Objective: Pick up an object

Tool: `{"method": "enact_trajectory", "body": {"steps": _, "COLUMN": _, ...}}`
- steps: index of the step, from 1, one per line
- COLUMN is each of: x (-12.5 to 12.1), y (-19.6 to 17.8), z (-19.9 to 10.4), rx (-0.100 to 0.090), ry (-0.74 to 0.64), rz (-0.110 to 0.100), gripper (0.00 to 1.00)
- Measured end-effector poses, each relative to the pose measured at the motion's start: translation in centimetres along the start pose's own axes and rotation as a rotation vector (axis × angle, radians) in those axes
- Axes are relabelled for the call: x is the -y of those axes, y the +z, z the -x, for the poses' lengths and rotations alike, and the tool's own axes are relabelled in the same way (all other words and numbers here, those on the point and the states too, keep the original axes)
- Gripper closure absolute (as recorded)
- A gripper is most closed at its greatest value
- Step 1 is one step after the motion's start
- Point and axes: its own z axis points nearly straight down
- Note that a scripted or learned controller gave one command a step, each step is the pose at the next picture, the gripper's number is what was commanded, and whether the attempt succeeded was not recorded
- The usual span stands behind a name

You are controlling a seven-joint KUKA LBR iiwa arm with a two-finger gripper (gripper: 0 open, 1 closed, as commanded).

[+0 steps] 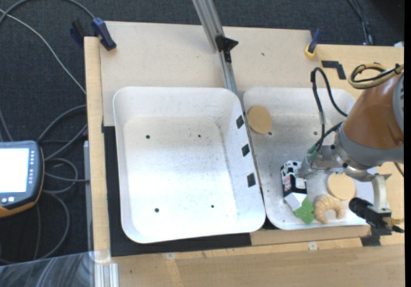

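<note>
Nearest, along right bin point(282, 101) front edge: croissant-like pastry point(329, 207), green piece point(304, 213), white block point(294, 200). Just behind: gripper point(307, 170) beside black-and-white object point(290, 175), perhaps touching; finger state cannot be told. Farther back: tan disc point(260, 119).

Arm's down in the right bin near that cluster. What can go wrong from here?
1. The black-and-white object, green piece and croissant-shaped toy lie bunched at the right bin's front edge; the tool may nudge neighbours or catch two at once.
2. They sit close to the bin's rim, so a descent could clip the wall.
3. The tan disc lies against the divider, hard to straddle.
</note>
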Motion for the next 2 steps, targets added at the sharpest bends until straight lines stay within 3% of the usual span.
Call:
{"method": "enact_trajectory", "body": {"steps": 1, "x": -0.7, "y": -6.3, "z": 0.3, "rx": 0.006, "ry": 0.001, "rz": -0.017, "gripper": 1.00}}
{"method": "enact_trajectory", "body": {"steps": 2, "x": -1.0, "y": -11.7, "z": 0.3, "rx": 0.006, "ry": 0.001, "rz": -0.017, "gripper": 1.00}}
